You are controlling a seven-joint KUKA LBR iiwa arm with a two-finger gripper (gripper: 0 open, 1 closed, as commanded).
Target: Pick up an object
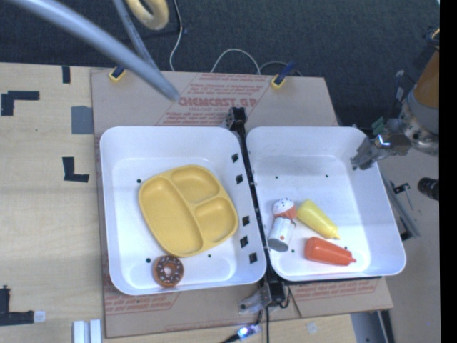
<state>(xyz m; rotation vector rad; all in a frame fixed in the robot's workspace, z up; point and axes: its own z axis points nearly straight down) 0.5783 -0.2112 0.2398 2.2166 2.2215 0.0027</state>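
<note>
I see two white bins side by side on the bench. The left bin (114, 191) holds a yellow divided plate (187, 207) near its centre and a chocolate doughnut (168, 271) just below the plate, close to the front wall. The right bin (314, 148) holds three items grouped toward its front: a small white bottle with a red top (281, 224), a yellow cone-shaped piece (318, 219) just beside it, and an orange carrot-like piece (329, 251) near the front wall. The gripper (365, 156) sits at the right bin's far right rim, well apart from all three items. I cannot tell how far it is open. I see nothing held in it.
</note>
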